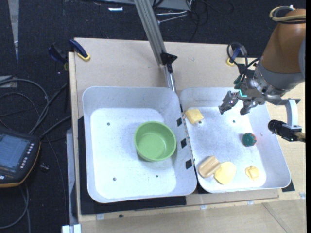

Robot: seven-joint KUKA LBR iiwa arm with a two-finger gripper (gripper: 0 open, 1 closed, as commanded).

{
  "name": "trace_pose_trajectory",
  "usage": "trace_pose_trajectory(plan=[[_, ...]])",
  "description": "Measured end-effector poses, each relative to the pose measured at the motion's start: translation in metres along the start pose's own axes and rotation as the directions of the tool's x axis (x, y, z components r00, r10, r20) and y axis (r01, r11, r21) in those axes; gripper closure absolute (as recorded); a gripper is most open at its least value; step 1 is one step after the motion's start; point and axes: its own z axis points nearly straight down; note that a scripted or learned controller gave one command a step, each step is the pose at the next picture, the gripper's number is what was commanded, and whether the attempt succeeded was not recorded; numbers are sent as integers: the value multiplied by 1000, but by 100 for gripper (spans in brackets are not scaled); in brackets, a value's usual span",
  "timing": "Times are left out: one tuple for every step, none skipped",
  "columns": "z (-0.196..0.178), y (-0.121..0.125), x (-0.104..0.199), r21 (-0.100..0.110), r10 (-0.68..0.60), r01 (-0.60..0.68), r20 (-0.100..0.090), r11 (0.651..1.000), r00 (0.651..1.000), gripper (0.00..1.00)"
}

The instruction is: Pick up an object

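— Where are we standing over the right bin (277, 176)?
— We are hovering with the gripper (236, 104) spread and grasping nothing, above the bin's far end; the yellow block (194, 115) is lying near its left wall, apart from the other pieces

— How are we judging it?
— Light, probably soft foam; we are favouring its flat sides. We are reading no labels or writing anywhere
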Motion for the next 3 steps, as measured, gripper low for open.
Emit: trace_pose_trajectory(plan=[[0,0,0,0,0,0,0,1000,1000,0],[63,-4,0,5,0,0,-1,1000,1000,0],[113,-11,8,5,0,0,-1,1000,1000,0]])
